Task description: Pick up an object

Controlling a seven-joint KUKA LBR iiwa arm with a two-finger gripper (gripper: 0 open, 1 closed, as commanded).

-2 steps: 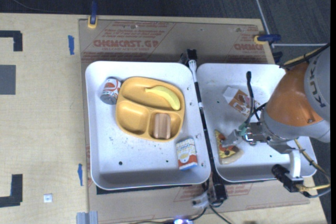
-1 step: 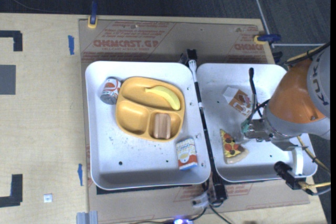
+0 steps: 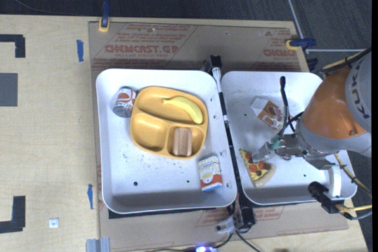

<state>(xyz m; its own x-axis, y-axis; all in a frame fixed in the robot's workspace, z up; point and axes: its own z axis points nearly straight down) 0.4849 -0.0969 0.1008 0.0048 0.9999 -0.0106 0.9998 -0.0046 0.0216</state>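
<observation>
Left bin held can, yellow tray, carton. Pizza slice lay at right bin's front-left. My gripper reached in low from right, just above pizza; finger state: can't tell.

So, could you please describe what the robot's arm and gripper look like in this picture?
The arm is a rounded grey body with a broad orange band above the wrist and part of dark lettering on its grey shell. Thin black cables run along it. The gripper is a small metallic grey assembly with dark parts.
</observation>
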